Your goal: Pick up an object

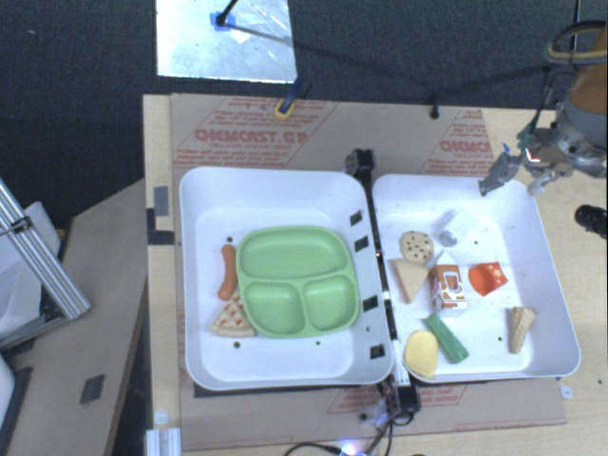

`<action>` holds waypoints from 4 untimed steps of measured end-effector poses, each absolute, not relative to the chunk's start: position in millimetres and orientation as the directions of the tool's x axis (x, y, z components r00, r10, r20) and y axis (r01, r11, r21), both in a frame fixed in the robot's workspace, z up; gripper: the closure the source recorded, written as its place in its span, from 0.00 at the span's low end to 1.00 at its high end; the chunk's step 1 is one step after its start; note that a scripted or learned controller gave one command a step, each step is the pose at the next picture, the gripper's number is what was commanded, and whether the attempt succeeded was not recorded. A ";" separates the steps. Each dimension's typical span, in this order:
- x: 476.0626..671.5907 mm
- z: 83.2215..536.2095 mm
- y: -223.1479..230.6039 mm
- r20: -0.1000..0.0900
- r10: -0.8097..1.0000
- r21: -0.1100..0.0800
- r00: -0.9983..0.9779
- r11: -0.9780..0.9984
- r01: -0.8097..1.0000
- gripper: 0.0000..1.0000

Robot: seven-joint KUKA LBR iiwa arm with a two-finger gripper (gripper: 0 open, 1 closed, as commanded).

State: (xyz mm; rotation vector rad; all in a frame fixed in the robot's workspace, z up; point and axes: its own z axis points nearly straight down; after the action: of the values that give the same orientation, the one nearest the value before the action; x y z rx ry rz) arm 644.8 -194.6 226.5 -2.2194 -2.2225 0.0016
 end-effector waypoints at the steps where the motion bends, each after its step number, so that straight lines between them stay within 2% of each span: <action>1: 645.2 165.1 -199.1 0.000 1.000 -0.003 -0.001 0.001 1.000 0.00; 2: 646.3 123.1 -194.2 0.000 1.000 -0.001 -0.005 0.005 1.000 0.00; 3: 652.4 104.5 -193.7 -0.002 1.000 0.018 -0.006 0.006 1.000 0.00; 4: 654.0 116.2 -194.1 -0.003 1.000 0.023 -0.008 0.008 1.000 1.00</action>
State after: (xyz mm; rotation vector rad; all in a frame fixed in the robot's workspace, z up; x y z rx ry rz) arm 654.0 -194.1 116.2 -2.2256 -2.2433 -0.0226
